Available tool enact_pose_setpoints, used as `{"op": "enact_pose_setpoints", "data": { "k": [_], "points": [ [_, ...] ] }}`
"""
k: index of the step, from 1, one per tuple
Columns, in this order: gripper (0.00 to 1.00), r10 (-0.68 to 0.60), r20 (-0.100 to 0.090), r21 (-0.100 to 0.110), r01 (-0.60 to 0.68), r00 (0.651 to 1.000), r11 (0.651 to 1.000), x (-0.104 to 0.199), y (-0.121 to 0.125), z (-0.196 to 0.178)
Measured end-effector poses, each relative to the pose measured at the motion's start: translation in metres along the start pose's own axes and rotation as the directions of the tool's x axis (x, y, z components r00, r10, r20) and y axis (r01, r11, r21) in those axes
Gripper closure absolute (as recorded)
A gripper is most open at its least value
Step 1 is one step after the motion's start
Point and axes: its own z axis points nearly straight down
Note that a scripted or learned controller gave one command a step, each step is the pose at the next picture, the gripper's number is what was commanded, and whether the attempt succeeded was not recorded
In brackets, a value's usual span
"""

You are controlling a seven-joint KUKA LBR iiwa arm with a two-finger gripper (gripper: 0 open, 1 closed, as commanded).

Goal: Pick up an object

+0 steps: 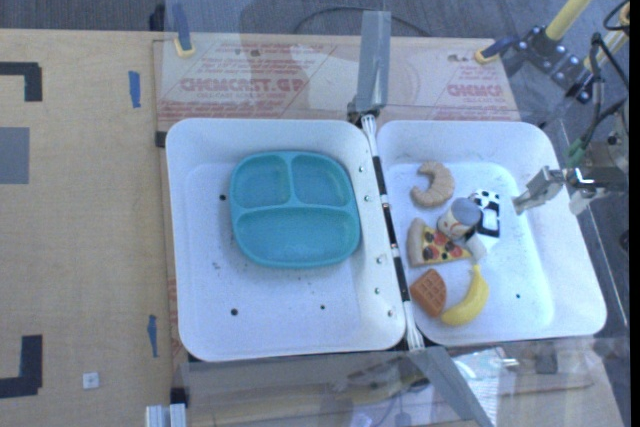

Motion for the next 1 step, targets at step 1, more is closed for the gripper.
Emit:
{"op": "enact_pose_setpoints", "data": {
  "k": [1],
  "points": [
    [0.0, 0.008, 0.002, -0.016, -0.008, 1.0, 1.0, 0.0046, 0.0655, 0.1412]
  ]
}}
